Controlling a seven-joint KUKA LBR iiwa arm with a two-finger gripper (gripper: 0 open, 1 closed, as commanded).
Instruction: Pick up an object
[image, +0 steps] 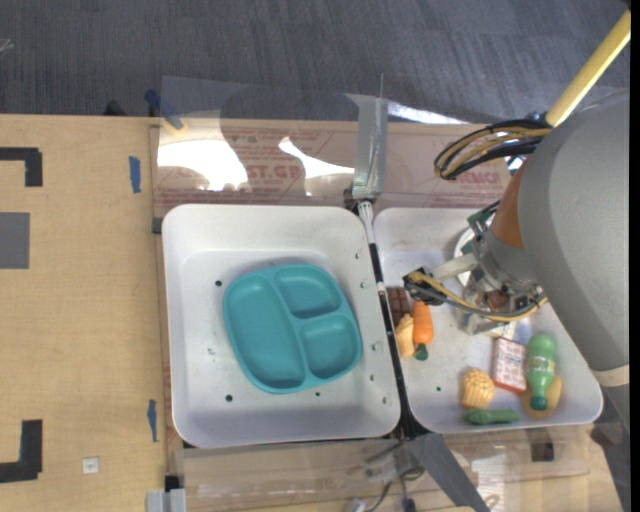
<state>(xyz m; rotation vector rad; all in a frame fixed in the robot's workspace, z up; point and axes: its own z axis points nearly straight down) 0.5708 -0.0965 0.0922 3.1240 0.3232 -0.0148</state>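
My gripper (488, 296) is low inside the right bin (420, 232), under the bulky grey arm that hides much of that bin. Just left of it lies an orange carrot (423, 326) with a green tip, next to a yellow piece (404, 337) and a brown piece (396, 299) against the bin's left wall. In front of the gripper are a red and white packet (508, 364), a green bottle (541, 368), a corn cob (477, 387) and a green pod (491, 417).
The left bin (190, 250) holds a teal divided plate (291, 325). A narrow divider wall (383, 300) separates the two bins. Yellow and black cables (480, 145) loop off the arm above the right bin. Bare wooden bench (75, 300) lies at the left.
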